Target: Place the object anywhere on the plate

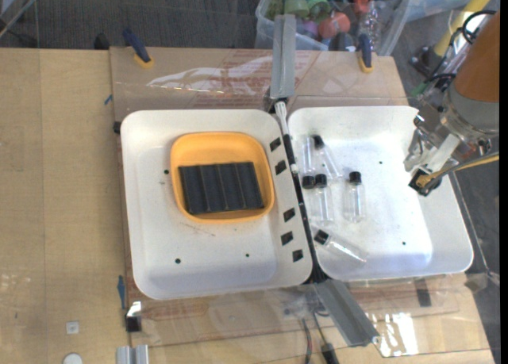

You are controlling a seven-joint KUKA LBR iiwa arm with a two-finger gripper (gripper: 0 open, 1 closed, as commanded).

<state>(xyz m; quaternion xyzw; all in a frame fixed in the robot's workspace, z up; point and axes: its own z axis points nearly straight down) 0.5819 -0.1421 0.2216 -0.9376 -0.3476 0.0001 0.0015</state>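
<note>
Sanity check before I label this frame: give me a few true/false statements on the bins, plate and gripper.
1. The orange plate sits in the left bin. True.
2. A clear vial lies on the plate. False: the plate carries a dark ribbed block; the vials lie in the right bin.
3. The gripper is over the right bin's right side. True.
4. The vials have orange caps. False: their caps are black.
5. The gripper hovers over the plate. False: it is over the other bin.
</note>
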